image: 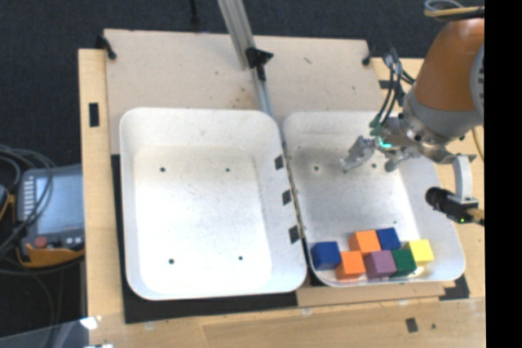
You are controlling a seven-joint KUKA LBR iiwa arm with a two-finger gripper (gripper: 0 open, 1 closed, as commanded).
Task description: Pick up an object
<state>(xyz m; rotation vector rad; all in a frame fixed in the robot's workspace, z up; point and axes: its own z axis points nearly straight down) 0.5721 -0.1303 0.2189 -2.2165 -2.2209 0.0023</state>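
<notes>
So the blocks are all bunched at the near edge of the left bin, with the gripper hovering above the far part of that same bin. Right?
Not quite: the camera view shows the blocks bunched at the near edge of the right bin, not the left bin. The gripper hovers over that same bin's far part.

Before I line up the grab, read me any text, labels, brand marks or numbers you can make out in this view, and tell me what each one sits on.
No text reads in this view.
Blocks in the right bin: plain coloured faces, no markings.
Handheld pendant left of the bench: screen too blurred to read.
Arm's orange band: no lettering visible.
End effector: no label legible.
</notes>
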